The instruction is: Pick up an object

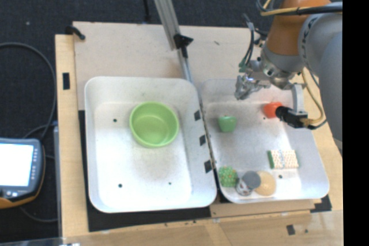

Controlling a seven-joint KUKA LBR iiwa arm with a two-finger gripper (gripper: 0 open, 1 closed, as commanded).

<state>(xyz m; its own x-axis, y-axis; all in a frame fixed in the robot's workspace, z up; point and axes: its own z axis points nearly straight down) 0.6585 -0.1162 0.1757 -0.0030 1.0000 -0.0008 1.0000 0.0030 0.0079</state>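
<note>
A pale wooden bench (127, 49) stands on dark carpet and carries two shallow white bins side by side. The left bin (104, 181) holds a single green bowl (154, 124), sitting upright a little above the bin's middle, with bare floor all around it out to each raised rim. A slanted metal rail (164, 6) comes down from the top of the frame and ends near the gap between the two bins. A tablet-like screen (17, 173) lies off the bench at the far left.

The right bin (305, 150) is more crowded along its near edge: a green knobbly ball (228, 176), a grey round piece (250, 181) and a tan disc (266, 184) sit close together there, with a small checked block (283, 158) just above them. A small green cup-like object (227, 123) stands alone toward the bin's left wall, with open floor between it and the cluster. An orange object (271, 110) lies near the bin's far right part, next to a black fitting on the arm.

The gripper (244, 89) hangs over the far edge of the right bin, its tips pointing down. Whether its fingers are apart or together cannot be told, and nothing is seen between them. The green cup-like object lies nearer the camera and slightly left of the gripper, apart from it; the orange object sits to the gripper's right, also apart.
</note>
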